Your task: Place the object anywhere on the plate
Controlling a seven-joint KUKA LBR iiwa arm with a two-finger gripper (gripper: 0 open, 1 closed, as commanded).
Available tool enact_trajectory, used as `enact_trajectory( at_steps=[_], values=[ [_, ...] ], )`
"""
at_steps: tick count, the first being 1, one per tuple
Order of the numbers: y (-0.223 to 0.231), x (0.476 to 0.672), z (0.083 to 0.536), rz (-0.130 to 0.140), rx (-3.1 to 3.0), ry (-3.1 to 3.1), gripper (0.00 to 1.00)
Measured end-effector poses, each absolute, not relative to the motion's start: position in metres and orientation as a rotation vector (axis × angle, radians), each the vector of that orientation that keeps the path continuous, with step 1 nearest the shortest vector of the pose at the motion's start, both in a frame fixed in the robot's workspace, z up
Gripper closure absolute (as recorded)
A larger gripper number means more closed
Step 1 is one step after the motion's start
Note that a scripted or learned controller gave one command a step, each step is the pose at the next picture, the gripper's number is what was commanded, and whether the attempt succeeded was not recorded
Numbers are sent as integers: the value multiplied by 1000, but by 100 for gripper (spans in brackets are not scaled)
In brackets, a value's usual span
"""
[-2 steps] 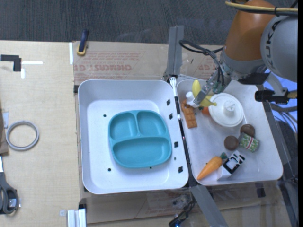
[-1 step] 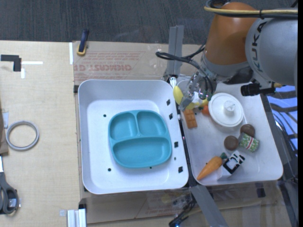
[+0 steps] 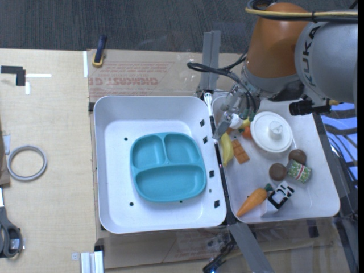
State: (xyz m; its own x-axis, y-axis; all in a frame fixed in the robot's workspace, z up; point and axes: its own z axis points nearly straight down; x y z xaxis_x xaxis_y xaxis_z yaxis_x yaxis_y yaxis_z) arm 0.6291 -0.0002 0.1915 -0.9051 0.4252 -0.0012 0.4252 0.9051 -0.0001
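Note:
A teal plate (image 3: 168, 166) with three compartments lies in the middle of the left bin (image 3: 108, 152), and nothing is on it. My gripper (image 3: 228, 120) hangs over the upper left corner of the right bin (image 3: 318, 203), just above the top end of a yellow banana (image 3: 227, 149). The banana lies along that bin's left wall. I see nothing lifted off the bin floor.
The right bin also holds an orange-brown piece (image 3: 240, 153), a white round lid (image 3: 272, 132), two brown balls (image 3: 297, 156), a green can (image 3: 300, 172), a carrot (image 3: 252, 202) and a black-and-white item (image 3: 280, 196). A tape ring (image 3: 25, 162) lies on the bench at the left.

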Motion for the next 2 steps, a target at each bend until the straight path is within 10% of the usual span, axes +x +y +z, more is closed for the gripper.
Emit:
enact_trajectory(
  at_steps=[1, 2],
  values=[
    [-1, 630, 201, 0, 685, 3061, 100],
    [11, 560, 203, 0, 660, 3071, 100]
  ],
)
